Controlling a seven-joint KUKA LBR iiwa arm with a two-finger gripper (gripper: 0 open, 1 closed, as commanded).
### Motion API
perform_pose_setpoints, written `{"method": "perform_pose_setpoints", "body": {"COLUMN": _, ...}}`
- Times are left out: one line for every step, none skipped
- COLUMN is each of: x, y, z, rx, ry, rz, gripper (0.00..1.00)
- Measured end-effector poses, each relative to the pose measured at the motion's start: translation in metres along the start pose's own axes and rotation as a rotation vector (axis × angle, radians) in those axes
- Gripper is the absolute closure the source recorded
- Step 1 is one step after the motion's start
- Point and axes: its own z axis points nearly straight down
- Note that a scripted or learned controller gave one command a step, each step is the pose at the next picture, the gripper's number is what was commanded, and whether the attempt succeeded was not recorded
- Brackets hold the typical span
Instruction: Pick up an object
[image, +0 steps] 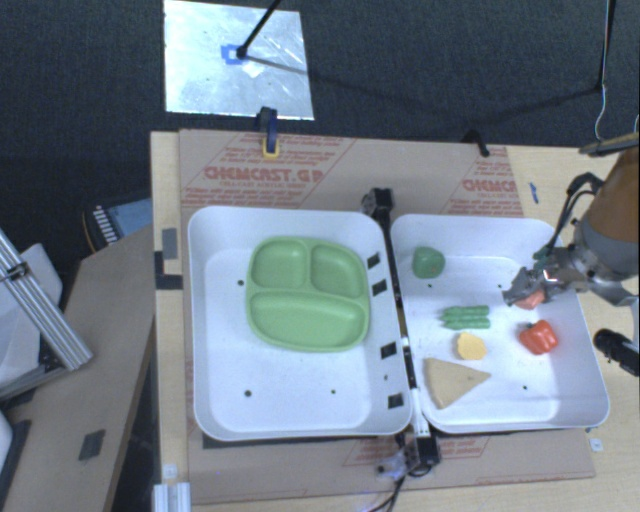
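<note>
We see the gripper reaching in from the right, low over the right-hand bin, near that bin's right wall. Something reddish shows at its tip, but we cannot tell whether that is part of the tool or a thing it has caught, and we cannot tell how the tool stands, open or closed.

Just below and slightly right of the tip lies a red pepper-like toy, close to the tool yet apart from it as far as we can judge. To the left of the tip, and a little lower, a green bean-pod toy lies flat on the bin floor, with a small yellow round piece just beneath it. Below that rests a tan wedge, its point aimed toward the right. A round green piece sits further up the bin, near the divider between the two bins, well apart from the gripper.

In the left-hand bin we find a green divided plate with three compartments, lying roughly in the middle. Both bins rest on a brown cardboard sheet with red lettering.
</note>
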Motion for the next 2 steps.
{"method": "perform_pose_setpoints", "body": {"x": -0.011, "y": 0.002, "z": -0.057, "rx": 0.0, "ry": -0.001, "rz": 0.0, "gripper": 1.0}}
{"method": "perform_pose_setpoints", "body": {"x": -0.011, "y": 0.003, "z": -0.076, "rx": 0.003, "ry": 0.001, "rz": -0.001, "gripper": 1.0}}
